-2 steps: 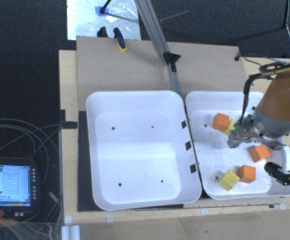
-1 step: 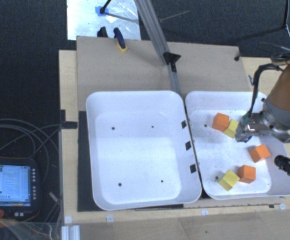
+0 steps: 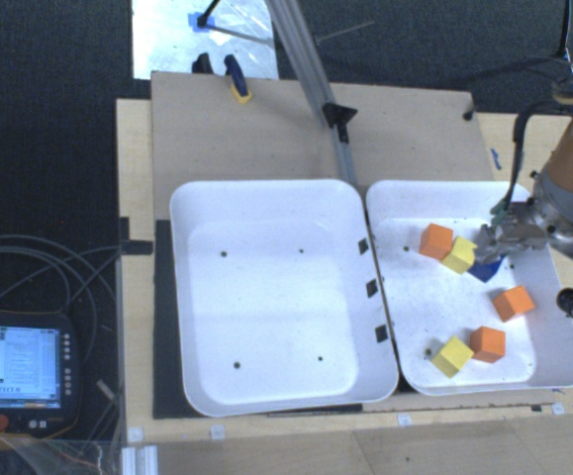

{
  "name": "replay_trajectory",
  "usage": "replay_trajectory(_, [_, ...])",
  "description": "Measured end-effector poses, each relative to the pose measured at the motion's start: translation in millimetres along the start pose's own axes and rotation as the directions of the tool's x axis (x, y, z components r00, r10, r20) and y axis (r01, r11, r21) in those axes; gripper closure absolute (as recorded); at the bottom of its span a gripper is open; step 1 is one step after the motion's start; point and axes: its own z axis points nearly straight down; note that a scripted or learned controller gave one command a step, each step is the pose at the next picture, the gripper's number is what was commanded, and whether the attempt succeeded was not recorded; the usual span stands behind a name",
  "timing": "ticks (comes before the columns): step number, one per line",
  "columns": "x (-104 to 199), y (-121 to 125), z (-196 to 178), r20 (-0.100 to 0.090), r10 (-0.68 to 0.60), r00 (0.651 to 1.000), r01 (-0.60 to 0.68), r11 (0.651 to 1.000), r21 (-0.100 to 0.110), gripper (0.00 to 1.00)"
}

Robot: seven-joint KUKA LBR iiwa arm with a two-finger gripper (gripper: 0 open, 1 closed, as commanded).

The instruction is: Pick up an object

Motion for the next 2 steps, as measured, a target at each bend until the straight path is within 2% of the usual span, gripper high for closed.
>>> replay_trajectory(1, [3,4,-64,0.001,-0.001,1.0,0.001,1.0,-0.002,1.0])
replay_trajectory(2, [54,16,-48,-0.003,-0.005,1.0,0.005,1.0,0.006,1.0])
